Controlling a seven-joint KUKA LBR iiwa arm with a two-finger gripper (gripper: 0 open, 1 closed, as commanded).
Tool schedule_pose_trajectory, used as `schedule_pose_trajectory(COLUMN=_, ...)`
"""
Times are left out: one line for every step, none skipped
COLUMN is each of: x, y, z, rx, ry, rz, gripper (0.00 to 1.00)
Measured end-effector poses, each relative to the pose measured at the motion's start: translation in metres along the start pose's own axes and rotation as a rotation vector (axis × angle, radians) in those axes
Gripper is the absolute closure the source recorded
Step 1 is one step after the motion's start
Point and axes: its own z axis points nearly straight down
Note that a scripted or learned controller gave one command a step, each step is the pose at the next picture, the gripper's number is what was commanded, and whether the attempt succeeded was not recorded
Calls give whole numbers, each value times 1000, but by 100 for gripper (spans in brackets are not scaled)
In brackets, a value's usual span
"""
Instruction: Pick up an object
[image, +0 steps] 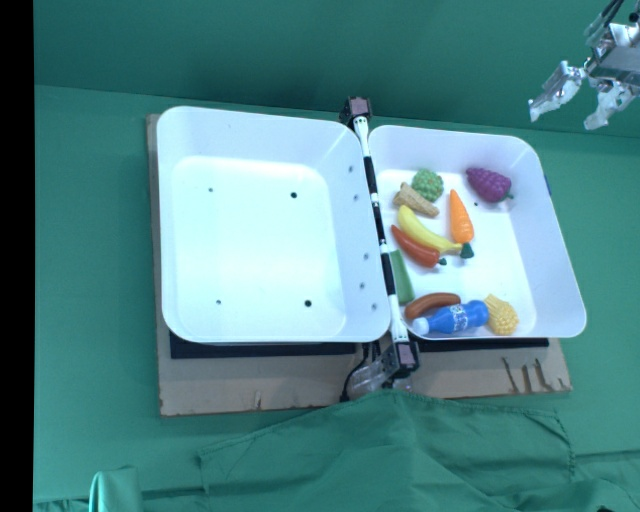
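My gripper (577, 103) hangs at the top right, above and beyond the far right corner of the right bin (560, 255), its two fingers spread open with nothing between them. In that bin lie several toy foods: purple grapes (488, 183), a green broccoli (428, 183), an orange carrot (460, 216), a yellow banana (428, 231), a red chilli (415, 247), a brown sausage (432, 303), a blue bottle (452, 319), a yellow corn piece (501, 315) and a green piece (400, 277) by the left wall.
The left bin (260, 235) sits beside the right one, joined by a black-and-white divider bar (377, 225). Both rest on a cardboard sheet (250, 390) over green cloth. A rumpled fold of cloth (400, 455) lies at the front.
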Motion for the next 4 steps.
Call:
schedule_pose_trajectory(x=-1, y=0, z=-14, rx=-7, ry=-4, rz=2, gripper=100)
schedule_pose_trajectory(x=-1, y=0, z=-14, rx=-6, ry=-4, rz=4, gripper=0)
schedule_pose_trajectory(x=37, y=-39, z=-37, rx=14, ry=13, rz=-13, gripper=0)
schedule_pose_trajectory(x=35, y=-38, z=-36, rx=15, ry=12, rz=-11, gripper=0)
